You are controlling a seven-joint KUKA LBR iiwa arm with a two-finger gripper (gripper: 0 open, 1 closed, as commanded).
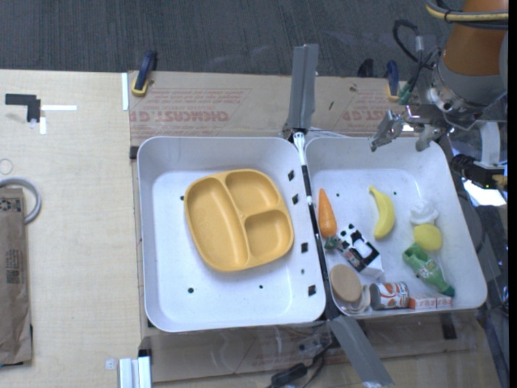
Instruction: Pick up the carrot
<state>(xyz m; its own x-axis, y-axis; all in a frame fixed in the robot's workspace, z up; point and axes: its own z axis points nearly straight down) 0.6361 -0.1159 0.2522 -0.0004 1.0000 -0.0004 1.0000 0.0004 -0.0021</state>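
Nearest the camera, a round tan lid (346,285) and a small can (389,296) are lying along the front edge of the right bin (452,176). Just beyond them, the carrot (326,213) is lying against the bin's left wall, beside a black-and-white block (356,246), with a banana (382,211) well apart to its right. The left bin (153,217) is occupying the other half of the bench, a yellow divided plate (238,218) lying in it. Farthest back, the gripper (406,132) is being held above the right bin's rear rim, fingers spread apart and nothing between them. The pick is judged as not yet begun: approach, descent, closure and lift are all remaining.
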